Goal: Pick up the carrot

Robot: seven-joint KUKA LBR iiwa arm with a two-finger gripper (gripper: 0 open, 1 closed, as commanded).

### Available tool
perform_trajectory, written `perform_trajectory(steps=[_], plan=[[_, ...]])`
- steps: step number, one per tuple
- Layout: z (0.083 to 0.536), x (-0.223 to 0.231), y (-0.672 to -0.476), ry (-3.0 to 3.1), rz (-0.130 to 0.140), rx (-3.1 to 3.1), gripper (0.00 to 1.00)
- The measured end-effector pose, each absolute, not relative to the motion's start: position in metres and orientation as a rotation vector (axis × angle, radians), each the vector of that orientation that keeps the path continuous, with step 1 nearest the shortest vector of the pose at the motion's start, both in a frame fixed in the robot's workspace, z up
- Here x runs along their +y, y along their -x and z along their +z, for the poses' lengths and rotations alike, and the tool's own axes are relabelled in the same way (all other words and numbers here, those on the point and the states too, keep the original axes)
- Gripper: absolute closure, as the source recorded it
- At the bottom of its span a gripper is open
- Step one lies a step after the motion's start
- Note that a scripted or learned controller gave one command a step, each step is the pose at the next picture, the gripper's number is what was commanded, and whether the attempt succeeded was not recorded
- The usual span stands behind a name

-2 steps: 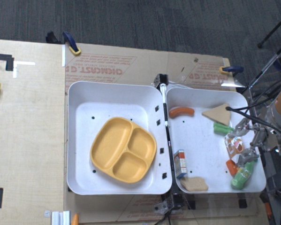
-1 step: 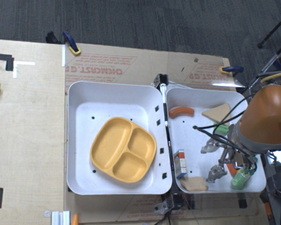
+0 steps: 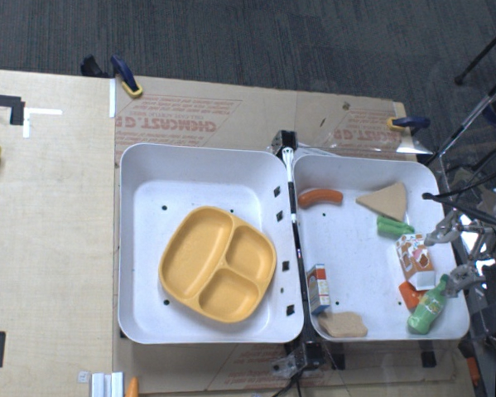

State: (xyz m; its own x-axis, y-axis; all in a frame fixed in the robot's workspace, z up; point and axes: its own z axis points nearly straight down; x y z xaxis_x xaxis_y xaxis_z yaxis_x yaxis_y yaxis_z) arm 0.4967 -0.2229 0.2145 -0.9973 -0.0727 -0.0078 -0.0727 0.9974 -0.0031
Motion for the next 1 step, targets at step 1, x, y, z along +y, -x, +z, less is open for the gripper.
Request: perform_trajectory(steps=[1], plan=[[0.1579,-0.1257,-0.5027,0.068,0.002,3.136,0.00]])
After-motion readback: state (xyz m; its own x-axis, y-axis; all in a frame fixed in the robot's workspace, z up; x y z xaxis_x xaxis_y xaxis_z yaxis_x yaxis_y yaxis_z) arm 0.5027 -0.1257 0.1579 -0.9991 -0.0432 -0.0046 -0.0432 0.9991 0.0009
